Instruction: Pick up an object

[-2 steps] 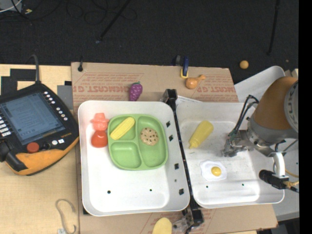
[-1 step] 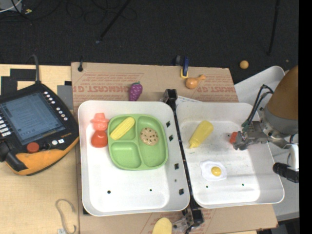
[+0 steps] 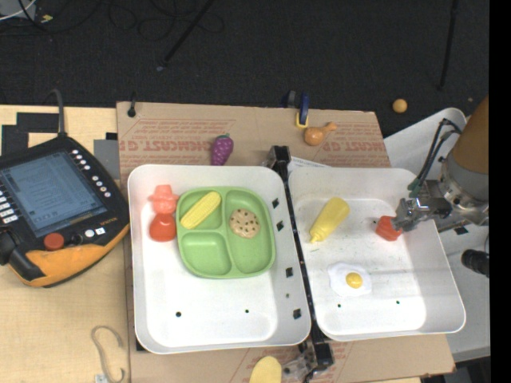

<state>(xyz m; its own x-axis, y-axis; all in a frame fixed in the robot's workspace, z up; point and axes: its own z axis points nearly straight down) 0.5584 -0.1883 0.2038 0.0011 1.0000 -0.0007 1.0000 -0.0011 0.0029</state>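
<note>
Yellow and round, one lemon-like piece lies at the table's near edge, below the left bin. Inside that bin sit one pink-and-red figure and one green divided plate carrying one corn cob and one cookie. Right of the left bin, the second bin contains one yellow bottle, one fried egg and one small red block. At the block's right side the hand hangs low; whether it is apart or together I cannot tell. Nothing looks lifted, so the pick seems not yet done.
</note>
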